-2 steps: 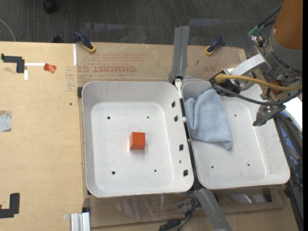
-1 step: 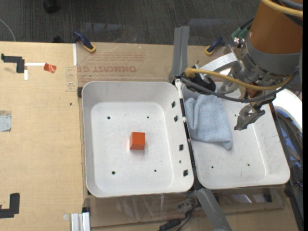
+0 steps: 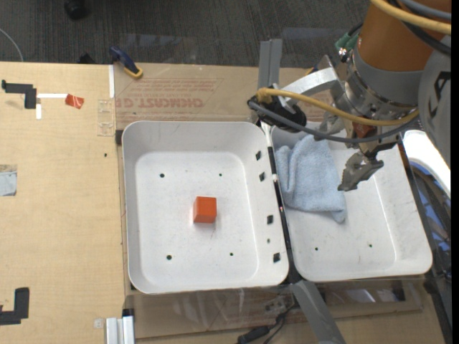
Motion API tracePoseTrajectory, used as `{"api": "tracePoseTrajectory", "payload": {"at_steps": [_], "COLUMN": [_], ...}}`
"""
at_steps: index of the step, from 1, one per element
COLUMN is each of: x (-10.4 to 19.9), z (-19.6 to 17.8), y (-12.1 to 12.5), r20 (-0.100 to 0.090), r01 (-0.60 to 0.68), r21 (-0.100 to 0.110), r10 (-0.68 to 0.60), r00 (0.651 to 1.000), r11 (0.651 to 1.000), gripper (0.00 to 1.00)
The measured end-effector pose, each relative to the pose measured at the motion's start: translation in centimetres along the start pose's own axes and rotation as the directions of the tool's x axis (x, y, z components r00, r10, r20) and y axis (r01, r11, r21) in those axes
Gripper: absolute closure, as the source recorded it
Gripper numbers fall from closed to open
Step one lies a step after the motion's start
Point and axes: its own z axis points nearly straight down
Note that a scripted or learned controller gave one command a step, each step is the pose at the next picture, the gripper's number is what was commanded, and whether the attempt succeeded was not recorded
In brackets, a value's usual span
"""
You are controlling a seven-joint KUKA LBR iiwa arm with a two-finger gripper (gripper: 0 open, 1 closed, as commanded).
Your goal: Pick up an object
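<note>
Single fixed camera above bench (image 3: 57, 192) — slanted downward view, both bins (image 3: 136, 213) framed, arm (image 3: 401, 41) entering right

The bench (image 3: 57, 192) presents a light wooden surface on the left and a brown cardboard sheet (image 3: 186, 95) (printed lettering reads reversed) at the rear. Two shallow white bins rest directly on it side by side — the left bin (image 3: 143, 264) and the right bin (image 3: 401, 253), rims touching. A blue-and-yellow clamp (image 3: 125, 61) sits at the cardboard's rear left corner.
</note>
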Motion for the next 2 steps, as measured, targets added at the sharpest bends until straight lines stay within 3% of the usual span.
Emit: {"api": "tracePoseTrajectory", "payload": {"at_steps": [1,2], "x": [-1.0,-0.5], "z": [0.1,0.0], "y": [5.1,2.3], "r20": [0.002,0.001], "r01": [0.001,0.002], "r21": [-0.001,0.000], "r10": [-0.001,-0.002], "r00": [1.000,1.000], "r11": [1.000,1.000], "gripper": [0.00,0.00]}}
